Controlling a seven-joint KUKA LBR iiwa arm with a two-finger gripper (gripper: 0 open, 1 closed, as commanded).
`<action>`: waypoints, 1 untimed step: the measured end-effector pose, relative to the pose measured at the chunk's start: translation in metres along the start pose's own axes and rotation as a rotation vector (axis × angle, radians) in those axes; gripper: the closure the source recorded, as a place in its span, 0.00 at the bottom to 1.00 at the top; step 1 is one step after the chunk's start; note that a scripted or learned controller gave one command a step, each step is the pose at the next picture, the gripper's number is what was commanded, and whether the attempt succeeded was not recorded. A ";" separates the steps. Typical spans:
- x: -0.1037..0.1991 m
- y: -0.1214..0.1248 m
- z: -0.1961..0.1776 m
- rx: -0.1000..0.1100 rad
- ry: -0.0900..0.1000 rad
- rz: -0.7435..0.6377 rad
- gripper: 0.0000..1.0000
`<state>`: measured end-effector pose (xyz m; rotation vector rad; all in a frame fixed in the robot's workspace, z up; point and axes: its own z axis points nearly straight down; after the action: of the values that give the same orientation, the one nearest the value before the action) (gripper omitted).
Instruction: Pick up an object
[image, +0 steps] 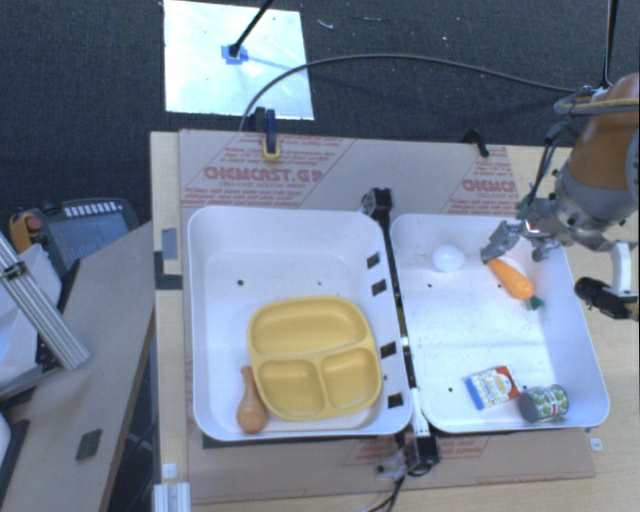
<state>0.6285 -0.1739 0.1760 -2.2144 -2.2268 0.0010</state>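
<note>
Camera view: one fixed camera, mounted above the bench (330, 165) and looking down at a slant, so the far edge of the bench sits toward the top of the frame and the near edge toward the bottom. Coverage: both white bins whole, the left bin (215, 300) and the right bin (440, 330) side by side at mid-distance, with dark floor beyond. The arm (605, 150) enters from the frame's right.
</note>
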 end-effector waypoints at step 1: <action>-0.008 -0.006 0.049 0.000 0.000 0.005 0.00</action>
<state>0.6224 -0.1817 0.1266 -2.2196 -2.2220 0.0016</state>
